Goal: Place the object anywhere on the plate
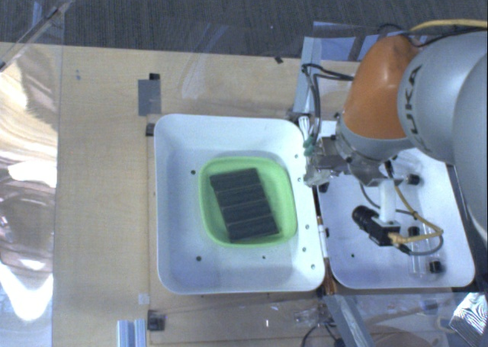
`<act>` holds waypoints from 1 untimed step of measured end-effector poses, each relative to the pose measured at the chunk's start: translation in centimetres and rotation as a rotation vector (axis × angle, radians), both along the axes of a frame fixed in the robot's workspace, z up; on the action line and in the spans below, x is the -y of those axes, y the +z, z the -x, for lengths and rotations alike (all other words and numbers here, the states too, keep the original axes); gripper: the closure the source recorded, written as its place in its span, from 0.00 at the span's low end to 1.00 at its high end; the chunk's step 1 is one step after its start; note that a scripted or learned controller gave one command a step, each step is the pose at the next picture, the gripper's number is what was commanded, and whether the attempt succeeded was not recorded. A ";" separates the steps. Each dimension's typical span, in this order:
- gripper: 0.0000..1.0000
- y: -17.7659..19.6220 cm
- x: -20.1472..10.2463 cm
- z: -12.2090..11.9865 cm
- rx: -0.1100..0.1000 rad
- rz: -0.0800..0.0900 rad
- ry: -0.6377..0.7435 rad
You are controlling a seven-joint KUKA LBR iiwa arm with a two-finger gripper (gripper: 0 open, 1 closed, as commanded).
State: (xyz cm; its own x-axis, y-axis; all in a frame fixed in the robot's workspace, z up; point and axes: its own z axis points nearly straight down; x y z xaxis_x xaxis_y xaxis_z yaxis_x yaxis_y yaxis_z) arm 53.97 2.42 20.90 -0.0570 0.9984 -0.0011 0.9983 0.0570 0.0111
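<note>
A green square plate (284,185) sits in the middle of the left white bin (175,208). A dark grey ribbed rectangular object (243,205) lies flat on the plate, turned slightly off square. My gripper (315,168) hangs over the seam between the two bins, just right of the plate's right edge and apart from the object. The orange band and grey wrist cover most of it from above.
The right white bin (450,208) lies under the arm, which reaches in from the right. A small dark clamp (150,95) sits on the wooden bench behind the left bin. Bare bench stretches to the left.
</note>
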 end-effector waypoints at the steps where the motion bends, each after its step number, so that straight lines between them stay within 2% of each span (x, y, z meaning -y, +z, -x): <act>1: 0.00 0.0 0.0 0.0 0.000 0.000 0.000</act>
